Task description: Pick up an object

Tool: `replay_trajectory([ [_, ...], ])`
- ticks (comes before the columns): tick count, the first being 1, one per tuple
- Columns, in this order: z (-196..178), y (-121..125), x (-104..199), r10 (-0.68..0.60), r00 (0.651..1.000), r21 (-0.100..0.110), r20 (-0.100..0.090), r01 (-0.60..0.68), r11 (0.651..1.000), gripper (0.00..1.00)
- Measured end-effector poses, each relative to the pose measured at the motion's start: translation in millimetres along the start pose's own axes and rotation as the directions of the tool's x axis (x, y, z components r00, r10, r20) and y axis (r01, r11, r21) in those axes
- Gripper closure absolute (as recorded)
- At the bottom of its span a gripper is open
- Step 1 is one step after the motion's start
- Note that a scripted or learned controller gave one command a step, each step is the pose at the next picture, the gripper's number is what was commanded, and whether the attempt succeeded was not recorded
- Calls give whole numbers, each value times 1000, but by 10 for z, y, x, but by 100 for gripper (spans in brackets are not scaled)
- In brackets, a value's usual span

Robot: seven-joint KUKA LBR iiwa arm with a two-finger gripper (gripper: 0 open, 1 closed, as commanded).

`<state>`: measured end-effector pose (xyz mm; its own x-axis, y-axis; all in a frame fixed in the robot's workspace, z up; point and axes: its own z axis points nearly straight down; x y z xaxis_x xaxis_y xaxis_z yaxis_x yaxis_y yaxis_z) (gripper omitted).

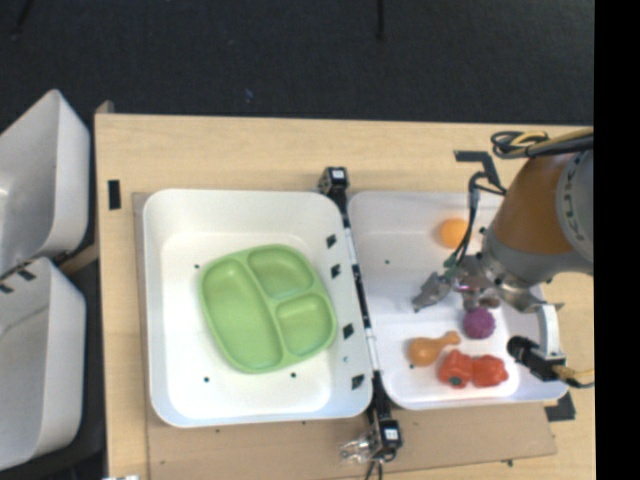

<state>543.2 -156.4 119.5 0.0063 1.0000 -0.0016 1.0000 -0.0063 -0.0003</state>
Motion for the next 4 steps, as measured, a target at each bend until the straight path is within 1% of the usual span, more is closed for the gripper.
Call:
replay_trajectory([
  [1,-124,6,-12,5,1000,-4,0,-5,1000,100],
  [2,-561,45,-75,1,1000,-4,0,-1,1000,100],
  [3,-1178,133,-99,-8,1000,-8,1,8,1000,100],
  [4,-1801,94,-155,-9,1000,-8,1,9,1000,100],
])
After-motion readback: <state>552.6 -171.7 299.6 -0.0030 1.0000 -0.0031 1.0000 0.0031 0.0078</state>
